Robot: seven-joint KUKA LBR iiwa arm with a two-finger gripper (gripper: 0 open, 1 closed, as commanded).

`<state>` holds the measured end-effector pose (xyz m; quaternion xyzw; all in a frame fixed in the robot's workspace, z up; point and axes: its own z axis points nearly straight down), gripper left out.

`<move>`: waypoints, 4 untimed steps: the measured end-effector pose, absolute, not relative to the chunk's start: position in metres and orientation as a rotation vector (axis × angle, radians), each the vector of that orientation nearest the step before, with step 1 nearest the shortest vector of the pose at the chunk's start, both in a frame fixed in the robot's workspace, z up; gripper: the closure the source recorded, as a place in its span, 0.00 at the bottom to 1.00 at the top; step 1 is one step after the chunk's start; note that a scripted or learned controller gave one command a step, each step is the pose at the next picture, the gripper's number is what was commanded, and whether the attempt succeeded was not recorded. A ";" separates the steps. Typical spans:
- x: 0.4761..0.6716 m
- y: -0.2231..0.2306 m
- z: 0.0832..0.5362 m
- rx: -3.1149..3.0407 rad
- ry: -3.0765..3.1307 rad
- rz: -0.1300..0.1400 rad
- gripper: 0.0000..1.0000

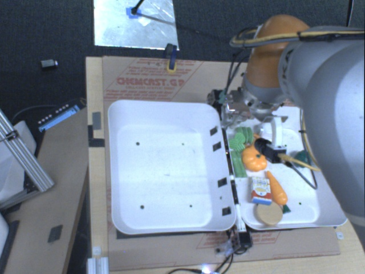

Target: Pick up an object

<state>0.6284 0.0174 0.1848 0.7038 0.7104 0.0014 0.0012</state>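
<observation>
**A desk, two white bins, and toys in the right one**

On my screen I see a dark floor around a pale desk (65,170). A brown card sheet (148,79) with red letters lies on the desk. A shiny sheet (134,13) lies past its far end. Two white bins sit side by side on the card, the left bin (165,106) and the right bin (305,207).

The things I could pick are all in the right bin. They sit in a row close to the wall next to the left bin. At the far end is a green toy (244,137) with ridges on it. Just below it in my view is a round orange toy (254,158), like a small pumpkin. Then comes a little box (260,190), white with red and blue on it. An orange carrot (278,190) touches the box on its right side. Lowest in my view is a flat tan disc (268,214).

The big grey arm (331,96) covers the right side of that bin. Robot parts hide some of the green toy, so I cannot see its whole shape. The hand (235,108) is at the far left corner of the right bin, just past the green toy. It looks small and blurry. I cannot tell how far open it is, or if it has hold of anything.

The carrot is long and lies slanted, from far-left to near-right. The box has its long side running far to near.
</observation>
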 end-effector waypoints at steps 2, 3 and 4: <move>0.514 0.097 0.183 2.215 2.235 -0.002 1.00; 0.532 0.081 0.184 2.220 2.221 0.002 1.00; 0.509 0.149 0.109 2.216 2.236 -0.006 1.00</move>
